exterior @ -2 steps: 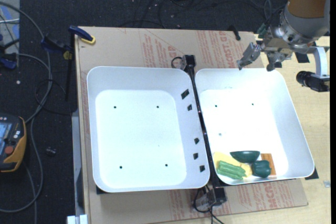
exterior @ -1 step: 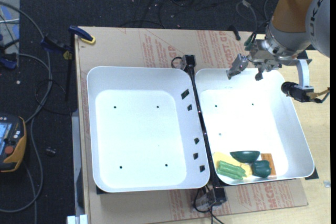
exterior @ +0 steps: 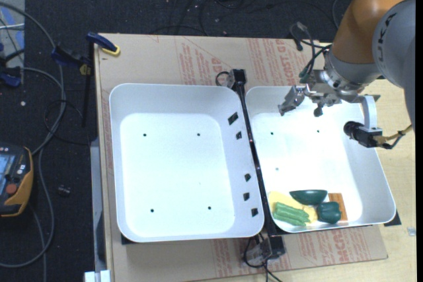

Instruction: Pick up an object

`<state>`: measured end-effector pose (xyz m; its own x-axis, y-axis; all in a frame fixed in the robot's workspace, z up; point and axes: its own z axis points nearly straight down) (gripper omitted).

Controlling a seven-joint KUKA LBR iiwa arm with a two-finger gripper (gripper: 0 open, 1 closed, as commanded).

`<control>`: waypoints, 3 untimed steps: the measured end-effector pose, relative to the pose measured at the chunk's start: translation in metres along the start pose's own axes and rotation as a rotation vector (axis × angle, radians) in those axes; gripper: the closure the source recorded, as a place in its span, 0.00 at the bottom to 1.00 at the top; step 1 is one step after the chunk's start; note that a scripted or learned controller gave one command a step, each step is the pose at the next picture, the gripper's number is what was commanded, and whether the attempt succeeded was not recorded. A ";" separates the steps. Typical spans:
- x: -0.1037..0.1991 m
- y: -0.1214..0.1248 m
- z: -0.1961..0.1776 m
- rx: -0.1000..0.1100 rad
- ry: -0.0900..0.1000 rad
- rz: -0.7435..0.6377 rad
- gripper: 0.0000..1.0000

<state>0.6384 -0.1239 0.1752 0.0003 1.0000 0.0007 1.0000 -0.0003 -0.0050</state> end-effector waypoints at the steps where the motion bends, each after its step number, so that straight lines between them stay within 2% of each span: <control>1: 0.000 -0.006 0.044 -0.002 0.000 0.000 0.00; 2: 0.000 -0.005 0.031 -0.006 -0.001 -0.001 1.00; 3: -0.002 0.003 -0.014 -0.009 -0.001 -0.001 1.00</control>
<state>0.6416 -0.1261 0.1895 -0.0003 1.0000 -0.0006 1.0000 0.0003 0.0036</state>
